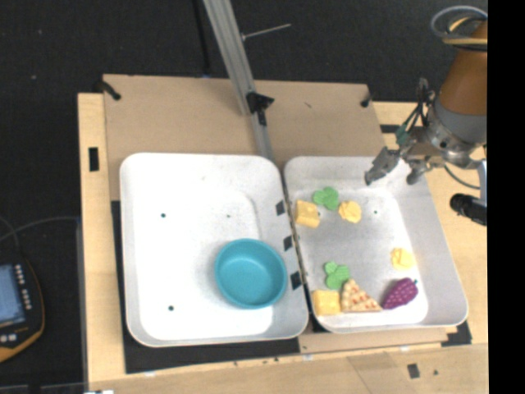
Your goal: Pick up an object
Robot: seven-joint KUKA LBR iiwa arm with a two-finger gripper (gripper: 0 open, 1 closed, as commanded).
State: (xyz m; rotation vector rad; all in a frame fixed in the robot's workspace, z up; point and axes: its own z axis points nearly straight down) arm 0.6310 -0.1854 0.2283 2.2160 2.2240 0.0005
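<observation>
**Gripper above the right bin's far corner, nothing held**

Dark floor surrounds a pale wooden bench (94, 220), and a brown board (197, 117) lies across its far part. On the bench sit two shallow white bins side by side. A grey metal post (234, 56) slants down from the top of the view to the seam between them, and a handheld control unit (15, 298) rests at the left edge.

The left bin (164, 187) holds a blue bowl (250, 272) near its front right corner. The right bin (426, 245) holds the small toy foods: a yellow block (307, 214), a green piece (326, 197) and a yellow piece (350, 212) toward the far side; another yellow piece (402, 258) by the right wall; and along the front a second green piece (335, 275), a yellow cube (326, 303), a waffle-patterned wedge (358, 297) and a purple bunch of grapes (399, 293).

The arm comes in from the right, its orange band high at the edge. Its gripper (395, 169) hangs over the right bin's far right corner, the two fingers spread apart and angled down, with nothing between them. It is well apart from every toy; the nearest is the yellow piece beside the green one.
</observation>
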